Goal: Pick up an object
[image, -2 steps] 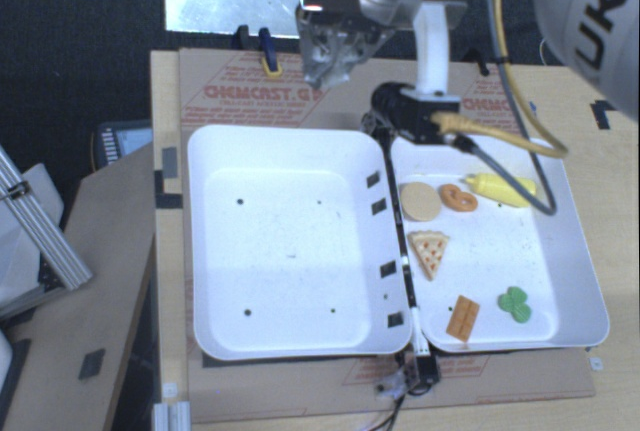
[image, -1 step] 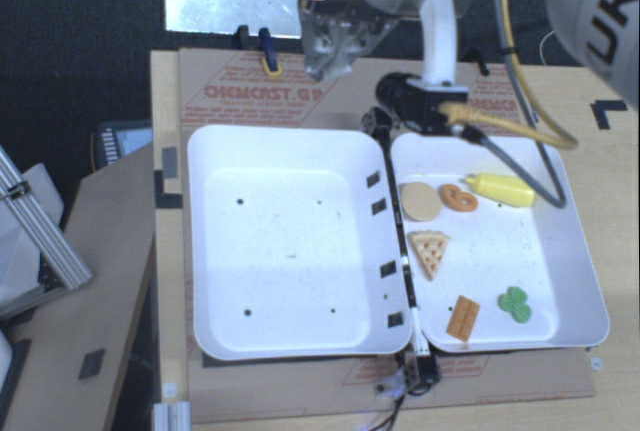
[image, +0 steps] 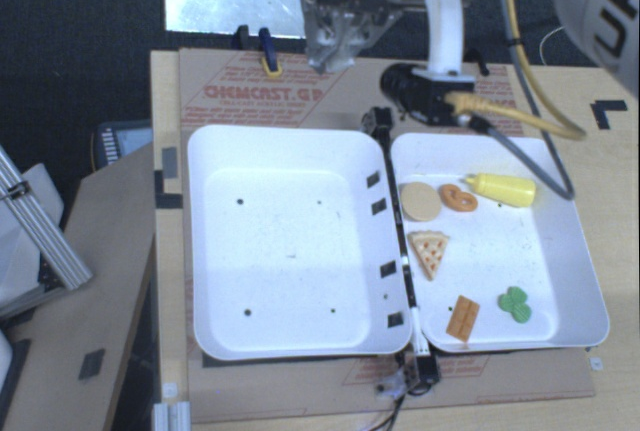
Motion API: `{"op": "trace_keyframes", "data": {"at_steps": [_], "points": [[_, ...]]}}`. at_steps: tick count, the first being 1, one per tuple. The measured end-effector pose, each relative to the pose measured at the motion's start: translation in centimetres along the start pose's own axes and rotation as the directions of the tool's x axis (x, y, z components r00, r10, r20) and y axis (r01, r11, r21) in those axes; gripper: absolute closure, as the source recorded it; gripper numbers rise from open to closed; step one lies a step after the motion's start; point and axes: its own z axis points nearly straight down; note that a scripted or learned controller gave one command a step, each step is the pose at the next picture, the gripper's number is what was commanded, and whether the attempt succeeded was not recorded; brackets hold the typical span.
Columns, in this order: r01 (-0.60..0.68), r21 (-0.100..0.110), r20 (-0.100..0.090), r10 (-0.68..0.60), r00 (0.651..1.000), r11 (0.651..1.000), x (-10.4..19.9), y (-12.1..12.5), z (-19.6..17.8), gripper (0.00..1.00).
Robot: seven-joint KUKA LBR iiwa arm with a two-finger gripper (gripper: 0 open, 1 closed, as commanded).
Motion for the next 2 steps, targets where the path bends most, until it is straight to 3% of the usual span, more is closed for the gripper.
{"op": "trace_keyframes", "data": {"at_steps": [1, 2], "points": [[-0.002, 0.007, 0.004, 0.002, 1.0, 1.0, 0.0, 1.7, 2.4, 1.0], [-0.012, 0.003, 0.004, 0.012, 1.0, 1.0, -11.6, -5.3, 2.0, 1.0]]}}
